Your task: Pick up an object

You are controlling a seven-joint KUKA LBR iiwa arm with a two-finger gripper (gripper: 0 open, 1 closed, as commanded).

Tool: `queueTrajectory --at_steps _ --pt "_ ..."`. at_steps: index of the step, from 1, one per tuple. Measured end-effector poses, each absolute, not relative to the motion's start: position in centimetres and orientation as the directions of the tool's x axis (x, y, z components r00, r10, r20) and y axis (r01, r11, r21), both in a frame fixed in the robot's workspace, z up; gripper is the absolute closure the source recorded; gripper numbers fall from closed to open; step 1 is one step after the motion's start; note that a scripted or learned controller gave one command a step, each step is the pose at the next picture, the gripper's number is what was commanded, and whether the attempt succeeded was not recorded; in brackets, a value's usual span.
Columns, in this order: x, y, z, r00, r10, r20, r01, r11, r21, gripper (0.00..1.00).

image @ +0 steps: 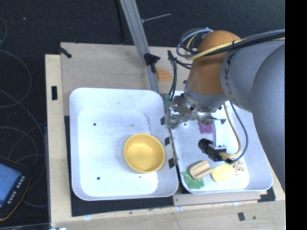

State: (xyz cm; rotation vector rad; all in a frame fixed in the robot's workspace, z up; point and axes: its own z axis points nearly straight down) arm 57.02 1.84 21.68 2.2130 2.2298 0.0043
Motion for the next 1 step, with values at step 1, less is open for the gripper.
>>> queueTrajectory --at_steps 1 --pt "56.70 6.60 24.29 -0.008 1.000 0.002 1.000 0.008 0.004 1.00"
